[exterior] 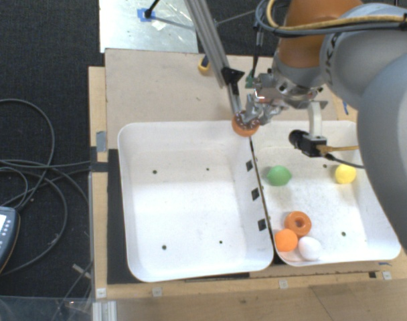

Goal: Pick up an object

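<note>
White ball (pixel 310 248) near front rim; orange object (pixel 244 127) pinched in raised pincer (pixel 247 120) above divider.

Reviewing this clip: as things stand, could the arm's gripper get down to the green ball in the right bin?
Probably yes. The green ball lies alone on the right bin floor, apart from the divider, with nothing over it. The gripper sits at the bins' far edge, nearby.

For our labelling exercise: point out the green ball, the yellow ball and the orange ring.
green ball (pixel 278 175), camera view, centre of its top.
yellow ball (pixel 345 174), camera view, its middle.
orange ring (pixel 298 223), camera view, its lower rim.
</note>
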{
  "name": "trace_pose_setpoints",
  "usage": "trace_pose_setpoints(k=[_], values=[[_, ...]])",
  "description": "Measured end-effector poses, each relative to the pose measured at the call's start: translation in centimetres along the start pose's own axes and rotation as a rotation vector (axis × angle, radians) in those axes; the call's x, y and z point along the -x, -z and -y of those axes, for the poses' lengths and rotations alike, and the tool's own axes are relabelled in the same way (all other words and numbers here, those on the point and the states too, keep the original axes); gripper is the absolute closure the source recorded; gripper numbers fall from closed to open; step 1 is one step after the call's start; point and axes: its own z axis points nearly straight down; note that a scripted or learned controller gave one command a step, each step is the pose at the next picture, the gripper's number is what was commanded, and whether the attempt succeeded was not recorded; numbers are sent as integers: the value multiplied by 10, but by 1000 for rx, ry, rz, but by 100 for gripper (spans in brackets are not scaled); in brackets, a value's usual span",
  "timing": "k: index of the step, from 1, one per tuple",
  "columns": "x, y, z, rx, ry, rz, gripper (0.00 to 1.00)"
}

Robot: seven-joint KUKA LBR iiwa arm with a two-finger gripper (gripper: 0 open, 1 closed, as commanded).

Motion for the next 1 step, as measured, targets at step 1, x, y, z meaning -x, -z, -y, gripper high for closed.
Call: trace_pose_setpoints(k=[1], values=[[-58, 12, -12, 2, 1, -2, 100]])
